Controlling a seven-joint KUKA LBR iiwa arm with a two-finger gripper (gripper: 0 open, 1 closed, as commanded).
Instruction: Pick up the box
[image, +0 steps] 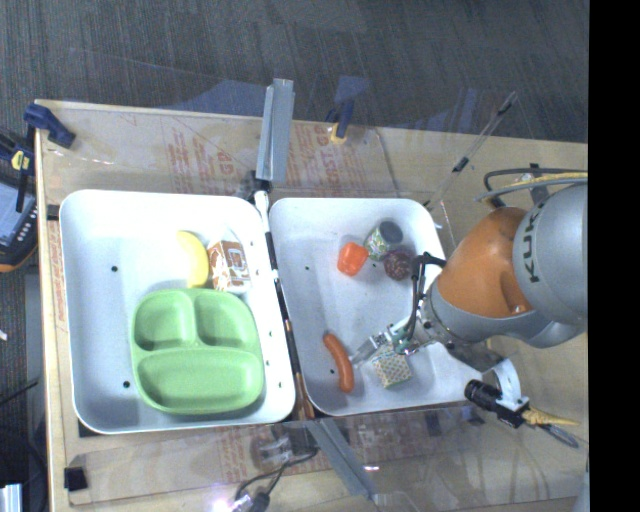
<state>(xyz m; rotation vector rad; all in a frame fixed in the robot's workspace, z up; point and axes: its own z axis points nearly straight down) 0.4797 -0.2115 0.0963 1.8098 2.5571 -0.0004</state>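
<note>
Desk (150, 150) is carrying two white bins side by side. Left bin (90, 300) is holding a green divided tray (197, 352), lower centre, with a yellow lemon-like fruit (193, 257) and a small brown box (229, 265) lying just above it, the two touching.

Right bin (310, 290) is holding an orange cup (351, 258), a small patterned packet (380, 240), a dark round fruit (398, 264), a sausage (340, 362) and a checked pouch (392, 371).

Arm (500, 280) is reaching in from the right of the frame. Claw (385, 345) is hanging low in the right bin, just above the checked pouch, near the sausage; whether it is clenched or released, cannot tell. Box is lying well apart from it.
</note>
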